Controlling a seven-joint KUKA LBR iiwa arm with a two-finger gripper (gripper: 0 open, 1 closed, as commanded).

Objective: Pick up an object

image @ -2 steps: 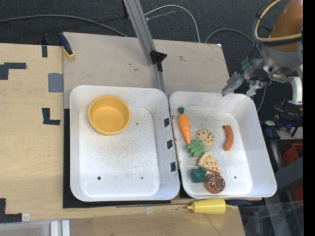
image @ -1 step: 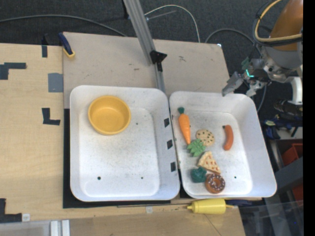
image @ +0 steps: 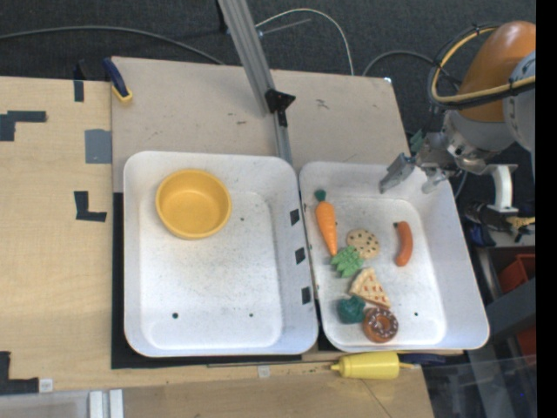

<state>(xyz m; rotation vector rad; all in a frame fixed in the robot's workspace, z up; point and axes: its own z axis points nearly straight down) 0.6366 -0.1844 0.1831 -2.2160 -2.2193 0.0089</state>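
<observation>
The right bin (image: 452, 320) holds several toy foods. An orange carrot (image: 326, 224) lies at its left side, a speckled cookie (image: 363, 243) beside it, and a red sausage (image: 403, 243) to the right. Lower down are a green leafy piece (image: 347, 261), a pizza slice (image: 371, 287), a dark green piece (image: 351, 310) and a chocolate donut (image: 380, 325). My gripper (image: 412, 176) hangs over the bin's far right corner, above and apart from the sausage. Its fingers are spread and nothing is between them.
The left bin (image: 261, 320) holds a yellow bowl (image: 193, 202) near its far left corner. A grey pole (image: 248, 42) slants down to the gap between the bins. A yellow bottle (image: 370, 367) lies on the bench in front of the right bin.
</observation>
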